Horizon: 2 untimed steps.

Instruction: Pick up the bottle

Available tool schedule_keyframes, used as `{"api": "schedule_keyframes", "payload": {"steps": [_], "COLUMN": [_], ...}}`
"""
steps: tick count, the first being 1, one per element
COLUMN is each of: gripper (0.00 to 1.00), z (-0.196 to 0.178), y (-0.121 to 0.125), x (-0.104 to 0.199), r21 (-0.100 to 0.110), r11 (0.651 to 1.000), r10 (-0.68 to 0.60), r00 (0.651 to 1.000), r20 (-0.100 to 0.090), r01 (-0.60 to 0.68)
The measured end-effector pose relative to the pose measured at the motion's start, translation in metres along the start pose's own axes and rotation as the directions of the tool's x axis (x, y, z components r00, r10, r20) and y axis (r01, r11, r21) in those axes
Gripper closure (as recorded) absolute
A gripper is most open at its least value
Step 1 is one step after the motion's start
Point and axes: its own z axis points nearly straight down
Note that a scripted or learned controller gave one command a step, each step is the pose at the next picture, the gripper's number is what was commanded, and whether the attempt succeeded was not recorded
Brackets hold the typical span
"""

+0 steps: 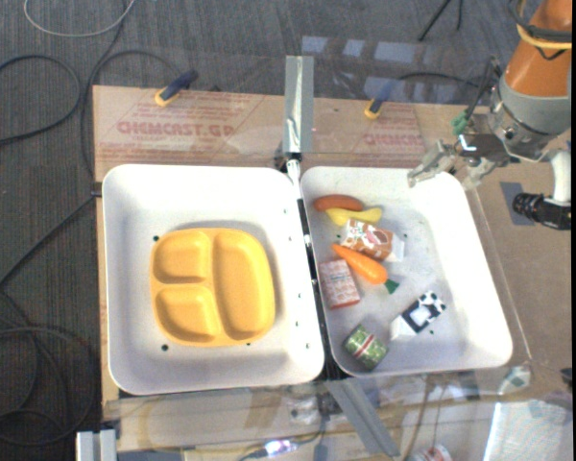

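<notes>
Item: small white bottle with a black-and-white checked label (420,315), lying on its side in the near right part of the right-hand shallow white bin (480,257). Its long axis runs on a slant, one end toward the near left, the other toward the far right; which end is the cap cannot be told.

Same bin, other contents: green patterned can (366,346), near left of the bottle and apart from it; orange plastic carrot (362,264); red-and-white flat packet (338,283); red sausage-shaped toy (338,203); yellow piece (351,217); small printed pouch (374,240).

Left-hand shallow white bin (125,257): yellow three-compartment tray (214,284).

Pincer (442,166): at the far right corner of the right bin, fingers spread apart, nothing between them, well apart from the bottle.

Surface: brown cardboard sheet (202,128) under both bins
</notes>
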Motion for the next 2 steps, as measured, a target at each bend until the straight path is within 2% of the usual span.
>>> {"api": "schedule_keyframes", "payload": {"steps": [1, 2], "gripper": [0.0, 0.0], "z": [0.0, -0.0053], "y": [0.0, 0.0035], "x": [0.0, 0.0059], "r21": [0.0, -0.002], "r11": [1.0, 0.957], "r10": [0.0, -0.29], "r00": [1.0, 0.957], "r20": [0.0, 0.002], "r01": [0.0, 0.29]}}
